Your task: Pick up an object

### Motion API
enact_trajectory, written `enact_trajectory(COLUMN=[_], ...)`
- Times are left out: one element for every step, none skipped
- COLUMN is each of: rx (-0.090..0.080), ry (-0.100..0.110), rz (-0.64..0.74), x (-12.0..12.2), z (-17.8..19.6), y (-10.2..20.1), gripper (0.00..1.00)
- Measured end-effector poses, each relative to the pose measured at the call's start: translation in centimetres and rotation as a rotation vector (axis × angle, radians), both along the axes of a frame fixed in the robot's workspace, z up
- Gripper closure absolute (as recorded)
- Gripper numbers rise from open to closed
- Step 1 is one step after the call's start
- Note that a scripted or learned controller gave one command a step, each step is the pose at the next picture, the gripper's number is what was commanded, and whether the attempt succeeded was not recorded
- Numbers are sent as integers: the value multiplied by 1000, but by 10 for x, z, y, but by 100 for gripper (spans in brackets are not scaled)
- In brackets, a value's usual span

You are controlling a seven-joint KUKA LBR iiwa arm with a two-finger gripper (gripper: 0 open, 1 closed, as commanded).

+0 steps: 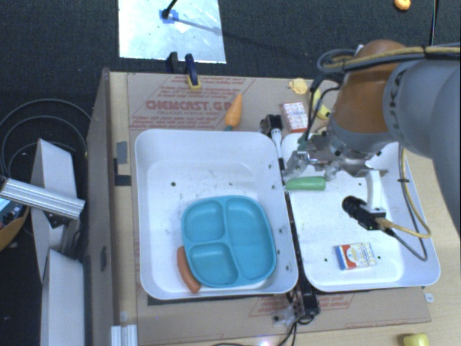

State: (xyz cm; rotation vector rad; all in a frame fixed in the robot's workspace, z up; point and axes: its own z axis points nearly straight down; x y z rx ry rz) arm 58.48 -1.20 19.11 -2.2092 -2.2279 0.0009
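The desk [180,96], covered in printed cardboard, carried everything else. The grey arm [425,99] (orange band above its wrist) reached in from the right of the view, far above and to the right of the blue plate [229,240].

The left bin [166,150] held that plate, which lay flat in the bin's lower half with its three compartments facing up. The right bin [324,229] sat just beside the plate's right, beyond the shared bin walls.

The tool [308,161] hung up and to the right of the plate, over the right bin's upper left corner. Whether it was released or clenched, I cannot tell.

A green stick [305,184] lay on its side just under the tool, right of the plate's upper edge and close to the dividing wall; the view did not show it grasped.

A small printed packet [355,255] lay flat well to the right of the plate's lower half. An orange sausage [187,269] lay against the plate's lower left rim. A carrot [233,111] rested on the cardboard well above the plate, outside both bins.
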Motion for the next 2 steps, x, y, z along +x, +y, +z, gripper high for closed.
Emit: enact_trajectory(rx=[-2,-1], ry=[-9,-3], rz=[-3,0], x=[0,10], z=[54,31], y=[-2,45], gripper=[100,100])
